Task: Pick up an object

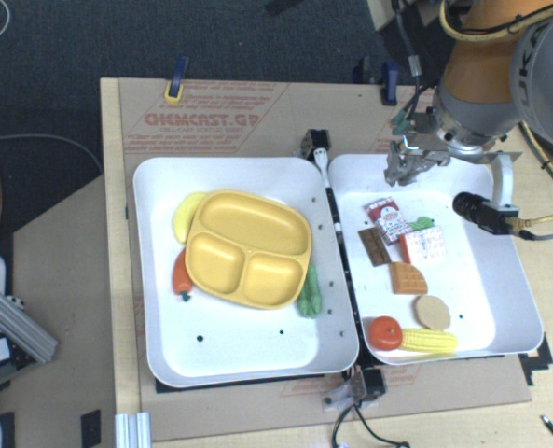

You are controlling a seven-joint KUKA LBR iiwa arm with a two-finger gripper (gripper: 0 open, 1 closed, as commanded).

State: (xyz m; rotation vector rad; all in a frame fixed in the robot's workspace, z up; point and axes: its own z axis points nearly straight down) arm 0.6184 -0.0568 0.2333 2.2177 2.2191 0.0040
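Observation:
My gripper point(399, 174) hangs over the far left corner of the right bin point(509, 287), just above and behind a red and white packet point(385, 215). Nothing shows in it. Nearby lie a white packet with red print point(426, 245), a small green piece point(421, 222) and a brown bar point(374, 246). Further forward sit an orange waffle square point(407, 278), a tan round biscuit point(433, 312), a red tomato point(384, 332) and a yellow corn cob point(430, 343).
The left bin point(155, 315) holds a yellow divided tray point(248, 248), with a yellow banana point(186, 215), a red pepper point(181, 275) and a green vegetable point(309, 293) at its edges. A black fitting point(481, 211) on the arm overhangs the right bin's far right.

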